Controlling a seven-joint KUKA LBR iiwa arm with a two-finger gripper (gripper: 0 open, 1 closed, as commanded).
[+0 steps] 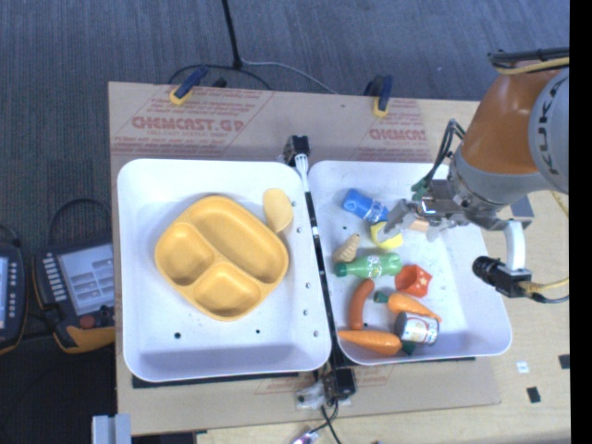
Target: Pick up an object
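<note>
My gripper (415, 222) hangs over the upper middle of the right bin (481, 326), open, with nothing between its fingers. Just under its left finger lies a small yellow piece (388, 240). Left of it sits a blue object (363, 204). A tan cone-shaped piece (348, 246), a green bottle (369, 266), a red pepper (414, 280), a red sausage (359, 304), two carrots (408, 305) (371, 342) and a small can (417, 330) lie lower in the same bin.
The left bin (139, 340) holds a yellow divided plate (220, 255) and a pale yellow oval piece (277, 209) at its upper right. The two bins meet in a ridge (314, 248). A black cable end (490, 271) hangs off the arm by the right bin's edge.
</note>
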